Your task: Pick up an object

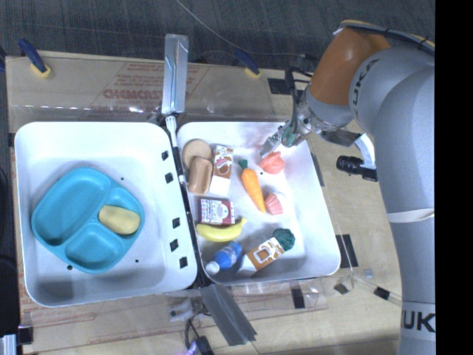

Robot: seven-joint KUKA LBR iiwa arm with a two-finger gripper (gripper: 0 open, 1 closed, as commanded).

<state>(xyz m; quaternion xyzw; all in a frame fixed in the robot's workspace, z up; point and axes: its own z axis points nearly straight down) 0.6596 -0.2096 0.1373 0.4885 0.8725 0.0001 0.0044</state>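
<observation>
gripper (276,143) just above red toy (273,163), touching

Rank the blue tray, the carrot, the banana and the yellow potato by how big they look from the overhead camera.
1. Blue tray, by far the largest.
2. Banana and carrot: about equally long, too close to rank.
3. Yellow potato: shorter but plumper, so only roughly last.
</observation>
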